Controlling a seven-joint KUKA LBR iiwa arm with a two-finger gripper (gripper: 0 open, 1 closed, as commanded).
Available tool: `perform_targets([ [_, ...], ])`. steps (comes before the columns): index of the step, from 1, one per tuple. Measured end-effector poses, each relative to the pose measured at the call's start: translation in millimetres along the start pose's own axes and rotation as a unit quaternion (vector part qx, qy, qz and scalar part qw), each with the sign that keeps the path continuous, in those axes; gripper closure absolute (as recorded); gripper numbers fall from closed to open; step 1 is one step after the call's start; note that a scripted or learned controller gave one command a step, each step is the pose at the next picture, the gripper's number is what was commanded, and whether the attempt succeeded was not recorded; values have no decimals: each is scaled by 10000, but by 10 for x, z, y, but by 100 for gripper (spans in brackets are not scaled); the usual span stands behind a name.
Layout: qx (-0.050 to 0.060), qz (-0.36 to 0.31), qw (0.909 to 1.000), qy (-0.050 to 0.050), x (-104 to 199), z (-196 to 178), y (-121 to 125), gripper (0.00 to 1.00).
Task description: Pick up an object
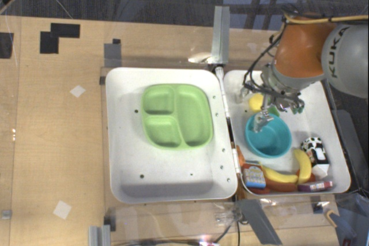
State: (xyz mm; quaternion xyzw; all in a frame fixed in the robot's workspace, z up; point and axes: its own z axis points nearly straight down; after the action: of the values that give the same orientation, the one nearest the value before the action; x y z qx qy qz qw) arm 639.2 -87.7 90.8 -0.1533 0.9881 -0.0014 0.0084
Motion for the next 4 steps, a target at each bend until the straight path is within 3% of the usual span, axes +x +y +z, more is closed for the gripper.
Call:
perform_targets([
  [1,24,1,10000,-59,-46,-178,-14,100],
  [2,11,-1332,9911,-3,4,-1522,-499,100],
  [3,-16,-1341,9910,20,6,-1486,-475,0],
  [4,14,-1165,9932,-28,-288,-27,-279,0],
])
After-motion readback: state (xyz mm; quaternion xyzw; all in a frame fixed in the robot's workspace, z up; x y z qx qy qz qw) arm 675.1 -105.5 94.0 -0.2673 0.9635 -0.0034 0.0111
